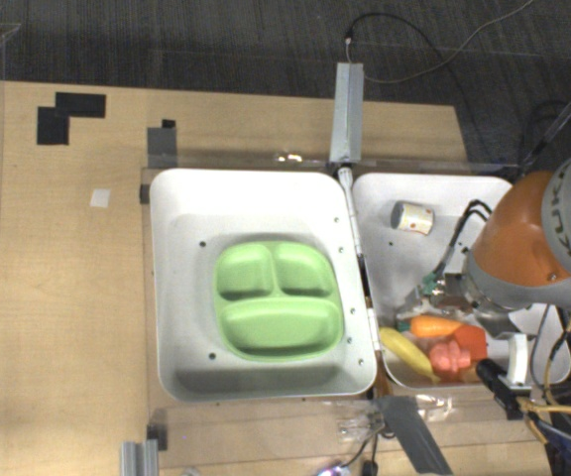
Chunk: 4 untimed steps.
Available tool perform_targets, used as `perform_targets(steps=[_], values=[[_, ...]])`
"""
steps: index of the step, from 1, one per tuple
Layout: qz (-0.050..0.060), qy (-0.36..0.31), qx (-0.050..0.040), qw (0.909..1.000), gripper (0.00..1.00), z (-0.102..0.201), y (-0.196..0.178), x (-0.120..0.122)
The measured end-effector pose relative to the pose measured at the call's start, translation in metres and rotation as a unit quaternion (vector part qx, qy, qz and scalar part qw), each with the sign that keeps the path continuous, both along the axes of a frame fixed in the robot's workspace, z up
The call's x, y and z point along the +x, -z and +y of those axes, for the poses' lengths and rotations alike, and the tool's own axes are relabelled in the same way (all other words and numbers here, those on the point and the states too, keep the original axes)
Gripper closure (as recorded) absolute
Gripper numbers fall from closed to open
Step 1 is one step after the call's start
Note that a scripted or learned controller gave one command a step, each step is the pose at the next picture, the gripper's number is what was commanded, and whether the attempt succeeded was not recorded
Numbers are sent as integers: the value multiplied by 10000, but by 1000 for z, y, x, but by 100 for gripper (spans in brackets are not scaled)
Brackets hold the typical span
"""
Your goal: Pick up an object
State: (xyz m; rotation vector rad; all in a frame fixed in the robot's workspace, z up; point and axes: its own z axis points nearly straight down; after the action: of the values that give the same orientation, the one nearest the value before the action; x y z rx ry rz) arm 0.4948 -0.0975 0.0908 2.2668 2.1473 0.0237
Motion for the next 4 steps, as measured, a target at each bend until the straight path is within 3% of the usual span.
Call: perform_targets(steps=[1,2,3,4], values=[[21,-6,23,10000,0,-7,0,-1],[-12,-8,17,10000,100,-6,-11,2],[96,-874,0,9961,100,9,-165,37],[98,-875,1,9961,0,9,-165,37]])
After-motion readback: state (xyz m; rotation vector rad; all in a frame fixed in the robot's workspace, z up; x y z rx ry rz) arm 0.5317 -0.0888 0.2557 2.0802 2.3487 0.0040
